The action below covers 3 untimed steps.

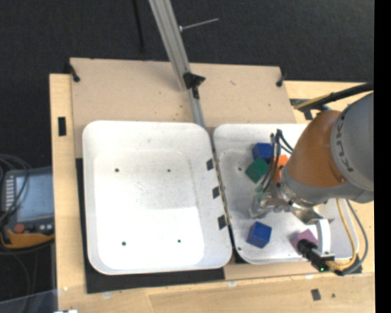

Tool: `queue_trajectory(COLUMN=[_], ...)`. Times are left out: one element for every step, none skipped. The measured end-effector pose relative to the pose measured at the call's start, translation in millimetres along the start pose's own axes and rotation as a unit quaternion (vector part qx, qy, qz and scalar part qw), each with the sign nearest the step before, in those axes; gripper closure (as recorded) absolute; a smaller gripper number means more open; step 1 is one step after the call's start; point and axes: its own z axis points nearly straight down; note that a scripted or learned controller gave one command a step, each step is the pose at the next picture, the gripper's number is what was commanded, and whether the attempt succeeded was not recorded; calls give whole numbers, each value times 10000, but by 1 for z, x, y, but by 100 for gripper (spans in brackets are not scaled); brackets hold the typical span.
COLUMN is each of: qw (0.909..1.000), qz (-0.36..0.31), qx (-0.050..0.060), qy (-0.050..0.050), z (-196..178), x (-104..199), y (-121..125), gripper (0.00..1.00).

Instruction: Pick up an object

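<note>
Right shallow white plastic bin point(225, 150): two blue cubes point(259, 234) point(262, 151), green block point(257, 170), small purple piece point(304, 237). Metal gripper point(260, 204) lower right, grip unclear.

We find almost nothing legible here. Dark lettering runs along the grey arm point(352, 142) near the right edge, just beside its orange band, and it looks to us like part of the maker's name, "KU", with the rest cut off by the frame; we cannot read it with certainty. The small handheld screen point(27, 197) at the far left glows pale, but whatever it displays is too blurred for us to make out. We see no numbers, labels or signs that can be read anywhere else.
</note>
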Motion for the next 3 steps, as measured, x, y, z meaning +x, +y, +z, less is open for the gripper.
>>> queue_trajectory(qw=[10000,10000,10000], qz=[-14,-71,-76], qx=[-10,-23,-13], qy=[-8,-8,-7], z=[-51,-116,-166], x=[-12,-12,-13], y=[1,4,7], gripper=[100,100,100])
